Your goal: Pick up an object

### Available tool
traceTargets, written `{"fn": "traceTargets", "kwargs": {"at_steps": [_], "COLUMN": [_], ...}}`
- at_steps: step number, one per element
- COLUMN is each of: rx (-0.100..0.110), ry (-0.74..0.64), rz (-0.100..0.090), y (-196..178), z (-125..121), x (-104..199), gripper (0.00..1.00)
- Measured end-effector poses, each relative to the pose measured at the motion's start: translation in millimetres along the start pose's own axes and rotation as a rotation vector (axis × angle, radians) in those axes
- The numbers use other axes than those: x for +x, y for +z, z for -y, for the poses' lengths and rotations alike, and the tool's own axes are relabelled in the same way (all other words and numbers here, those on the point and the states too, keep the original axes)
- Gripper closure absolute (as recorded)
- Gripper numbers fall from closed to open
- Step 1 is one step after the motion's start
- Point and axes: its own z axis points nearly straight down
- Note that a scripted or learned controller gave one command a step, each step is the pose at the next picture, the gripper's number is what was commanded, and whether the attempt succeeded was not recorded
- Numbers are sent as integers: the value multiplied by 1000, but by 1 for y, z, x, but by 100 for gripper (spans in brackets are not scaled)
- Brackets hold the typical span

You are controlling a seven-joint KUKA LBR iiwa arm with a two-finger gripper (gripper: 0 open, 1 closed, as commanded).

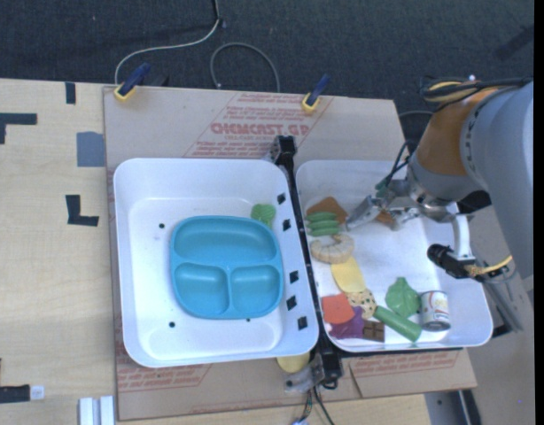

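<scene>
The right bin [449, 277] holds several toy foods. Along its left side lie a brown bread piece [328, 208], a green ridged piece [323, 226], a beige ring [332, 250] and a yellow slice [347, 277]. A red piece [337, 309], a purple piece [348, 328], a green leafy vegetable [400, 296] and a small can [434, 309] sit near the front. My gripper [368, 212] hangs low over the bin's back part, just right of the bread piece. A small brown thing [392, 220] lies right under the gripper body.
The left bin [139, 237] bears a blue divided plate [226, 266] and a small green piece [263, 212] by the divider. The grey arm [471, 149] covers the right bin's back right corner. A yellow item [292, 362] lies outside, in front of the bins.
</scene>
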Motion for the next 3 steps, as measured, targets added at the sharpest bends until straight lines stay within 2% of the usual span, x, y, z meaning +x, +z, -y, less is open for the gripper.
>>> {"fn": "traceTargets", "kwargs": {"at_steps": [1, 2, 3], "rx": [1, 3, 6], "ry": [2, 4, 1], "rz": [-1, 2, -7], "y": [1, -10, -103], "z": [-57, -56, 5], "x": [33, 31, 107], "gripper": [0, 100, 100]}}
